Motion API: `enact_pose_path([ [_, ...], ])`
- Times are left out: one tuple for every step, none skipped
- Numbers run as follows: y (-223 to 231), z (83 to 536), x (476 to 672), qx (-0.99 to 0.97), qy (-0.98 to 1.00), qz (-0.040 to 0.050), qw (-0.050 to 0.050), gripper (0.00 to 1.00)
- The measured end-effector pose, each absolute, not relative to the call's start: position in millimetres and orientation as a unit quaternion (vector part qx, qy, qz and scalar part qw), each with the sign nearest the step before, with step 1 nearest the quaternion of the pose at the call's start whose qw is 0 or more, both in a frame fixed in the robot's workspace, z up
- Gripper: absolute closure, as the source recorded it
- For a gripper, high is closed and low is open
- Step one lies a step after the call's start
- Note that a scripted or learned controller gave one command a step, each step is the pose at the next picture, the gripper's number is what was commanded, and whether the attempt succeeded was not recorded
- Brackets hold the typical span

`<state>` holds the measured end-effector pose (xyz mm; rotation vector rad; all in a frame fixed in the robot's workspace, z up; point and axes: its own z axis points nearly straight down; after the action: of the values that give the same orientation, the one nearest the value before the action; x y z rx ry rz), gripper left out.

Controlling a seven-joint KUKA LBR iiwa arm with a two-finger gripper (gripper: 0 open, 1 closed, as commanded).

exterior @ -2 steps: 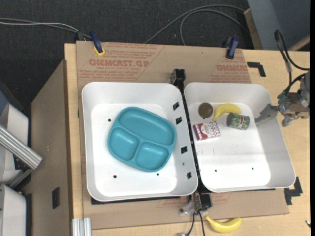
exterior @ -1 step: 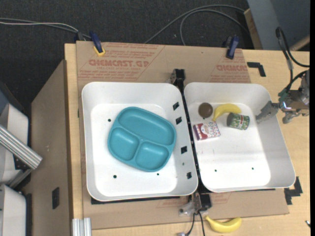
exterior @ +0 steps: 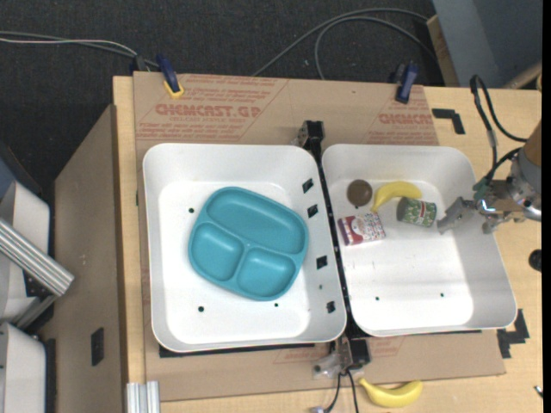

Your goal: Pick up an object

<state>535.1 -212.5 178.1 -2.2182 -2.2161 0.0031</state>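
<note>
I log the gripper (exterior: 454, 219) just right of the green can (exterior: 417, 212), holding nothing, finger spread I cannot tell.

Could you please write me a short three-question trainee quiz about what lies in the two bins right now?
1. True or false: the blue divided plate lies in the left bin.
2. Which item lies nearest the gripper? A) brown round object B) green can C) red-and-white packet
3. Fill in: the banana in the right bin touches the green ____.

Key: 1 true; 2 B; 3 can.
</note>
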Motion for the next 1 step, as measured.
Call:
enact_pose_path([
  [-213.4,135.7,532.7,-0.707,-0.707,0.0007,0.003,0.0],
])
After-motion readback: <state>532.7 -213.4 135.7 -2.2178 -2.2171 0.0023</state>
